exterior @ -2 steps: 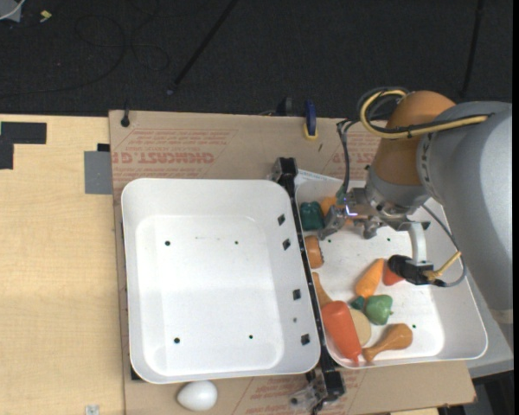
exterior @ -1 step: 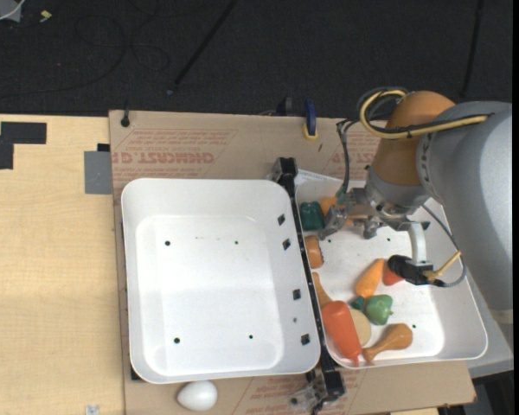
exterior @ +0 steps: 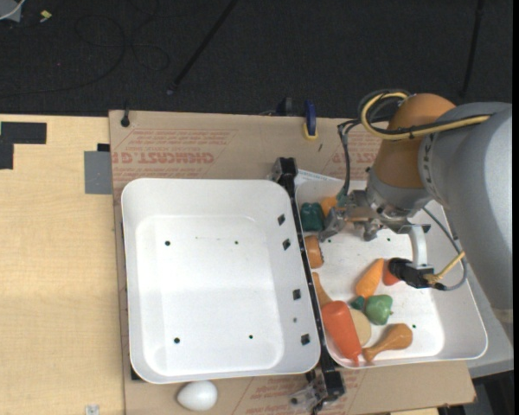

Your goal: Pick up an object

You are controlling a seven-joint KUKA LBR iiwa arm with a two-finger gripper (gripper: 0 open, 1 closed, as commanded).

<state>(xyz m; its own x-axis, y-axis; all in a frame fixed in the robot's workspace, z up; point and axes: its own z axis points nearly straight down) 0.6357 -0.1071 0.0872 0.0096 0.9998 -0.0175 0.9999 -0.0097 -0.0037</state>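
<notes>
While left bin (exterior: 147, 232) sits bare, right bin (exterior: 454, 340) holds toy veg (exterior: 340, 329).

The bench (exterior: 43, 258) is carrying a brown cardboard sheet (exterior: 199, 150); two white bins, left bin (exterior: 209, 275) and right bin (exterior: 454, 340), are sitting side by side on it, with a white egg-shaped object (exterior: 196, 395) lying beside the left bin's near edge

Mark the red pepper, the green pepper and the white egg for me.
red pepper (exterior: 341, 328): camera view, middle of its body.
green pepper (exterior: 379, 308): camera view, top of its rounded body.
egg (exterior: 196, 395): camera view, middle of its shell, outside the bins.
</notes>
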